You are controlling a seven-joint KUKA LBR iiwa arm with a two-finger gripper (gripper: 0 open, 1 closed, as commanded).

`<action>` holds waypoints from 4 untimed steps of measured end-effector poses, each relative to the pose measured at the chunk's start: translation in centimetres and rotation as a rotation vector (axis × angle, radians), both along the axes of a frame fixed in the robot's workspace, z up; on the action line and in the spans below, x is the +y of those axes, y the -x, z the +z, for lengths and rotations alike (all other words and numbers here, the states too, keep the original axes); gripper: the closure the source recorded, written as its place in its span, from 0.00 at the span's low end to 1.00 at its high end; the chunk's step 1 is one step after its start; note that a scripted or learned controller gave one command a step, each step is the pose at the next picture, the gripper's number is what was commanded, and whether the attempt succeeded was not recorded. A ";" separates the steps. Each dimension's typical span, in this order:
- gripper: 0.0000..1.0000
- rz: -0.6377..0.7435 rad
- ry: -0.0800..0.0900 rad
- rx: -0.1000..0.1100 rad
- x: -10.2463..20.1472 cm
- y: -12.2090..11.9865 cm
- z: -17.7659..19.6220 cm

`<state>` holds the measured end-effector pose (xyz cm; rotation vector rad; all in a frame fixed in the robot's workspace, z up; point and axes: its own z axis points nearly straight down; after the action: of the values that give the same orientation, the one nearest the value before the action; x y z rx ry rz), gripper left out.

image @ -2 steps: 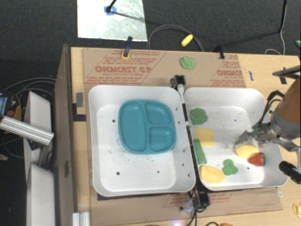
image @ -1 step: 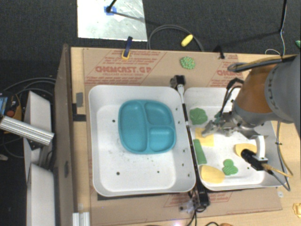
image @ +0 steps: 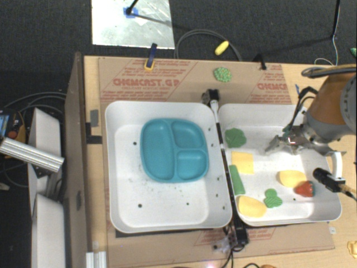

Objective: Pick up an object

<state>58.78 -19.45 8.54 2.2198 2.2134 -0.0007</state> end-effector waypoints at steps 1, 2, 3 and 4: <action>0.00 0.002 -0.006 0.006 1.4 7.6 -0.1; 0.00 0.017 -0.006 -0.011 10.0 4.5 12.7; 0.00 -0.001 -0.005 0.012 5.0 8.4 2.6; 0.00 0.002 0.002 -0.008 -0.8 4.3 12.0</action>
<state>54.50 -20.25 20.57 2.2129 2.2099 0.0056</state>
